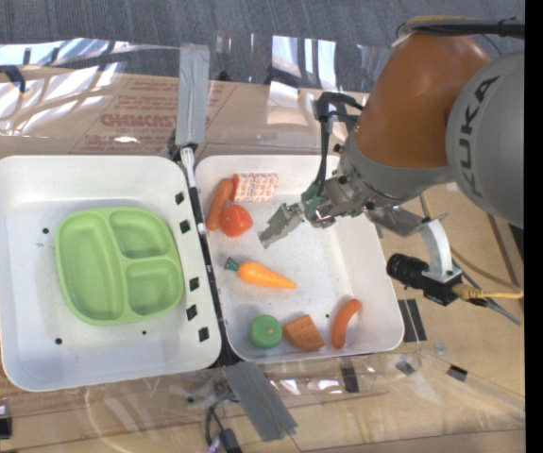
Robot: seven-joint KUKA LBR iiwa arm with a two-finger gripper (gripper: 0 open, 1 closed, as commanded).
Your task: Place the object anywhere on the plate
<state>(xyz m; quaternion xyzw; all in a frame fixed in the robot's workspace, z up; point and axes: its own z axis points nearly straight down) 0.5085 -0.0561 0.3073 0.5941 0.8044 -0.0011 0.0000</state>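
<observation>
- The grey KUKA arm with the orange band (422,92) reaches in from the right and hangs over the right-hand shallow white bin (370,253), its wrist angled down toward the bin's upper middle.
- The two-finger gripper (279,225) points down and left; its grey fingers (273,229) stand slightly apart with nothing between them.
- White letters reading "KUKA" run along the grey arm casing at the right.
- Just left of the jaws lie an orange sausage-shaped piece (220,203) and a red tomato-like toy (236,220), touching each other.
- Just above and left of the jaws sits a small pink-and-white wafer block (255,187).
- Below the jaws lies an orange plastic carrot with a green top (262,274).
- Further below, along the bin's near edge, sit a green round piece (266,330), an orange-brown wedge (303,333) and a red-orange sausage (346,321).
- Well to the left of the jaws, in the left-hand white bin (16,281), rests the light-green three-compartment plate (120,264).
- Faded red print on the cardboard (139,119) behind the bins is too blurred to read.
</observation>
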